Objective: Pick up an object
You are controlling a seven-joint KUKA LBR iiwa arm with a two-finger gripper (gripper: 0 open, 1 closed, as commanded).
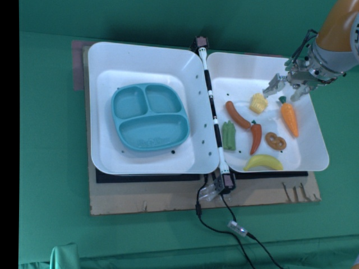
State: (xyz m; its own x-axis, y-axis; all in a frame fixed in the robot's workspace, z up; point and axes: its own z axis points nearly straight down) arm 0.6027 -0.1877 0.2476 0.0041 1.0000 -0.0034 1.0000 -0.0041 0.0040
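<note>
**Gripper poised over the food bin**

Green cloth covers the bench under two white bins. Right bin [314, 150] holds the toy food, spread loosely so each piece can be taken singly. Carrot [289, 119] lies just below the gripper [287, 88], corn [257, 102] beside it; fingers stand apart, holding nothing.

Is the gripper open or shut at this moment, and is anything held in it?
Open. The gripper shows its two fingers spread apart above the right bin, with nothing between them.
</note>
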